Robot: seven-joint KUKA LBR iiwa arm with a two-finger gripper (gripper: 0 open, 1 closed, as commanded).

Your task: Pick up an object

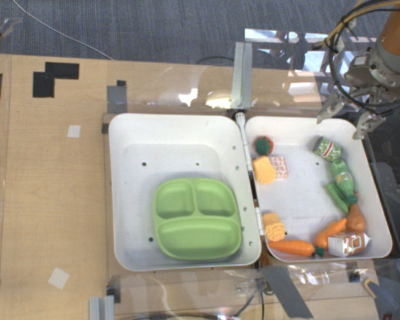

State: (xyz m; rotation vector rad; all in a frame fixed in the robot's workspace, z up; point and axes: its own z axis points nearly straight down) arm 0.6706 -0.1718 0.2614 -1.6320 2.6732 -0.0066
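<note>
While the claw (347,120) hangs open and holds nothing over the far right corner of the right bin (300,199), the little can (327,149) lies just below it, a bit to its left.

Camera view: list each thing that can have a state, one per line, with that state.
gripper: fingers spread, nothing between them, above the right bin's far right corner
green tray: right way up, flat in the left bin
green bottle: lying on its side
small can: tipped over
carton: lying down in the near right corner
carrot: lying flat against the near wall
</note>
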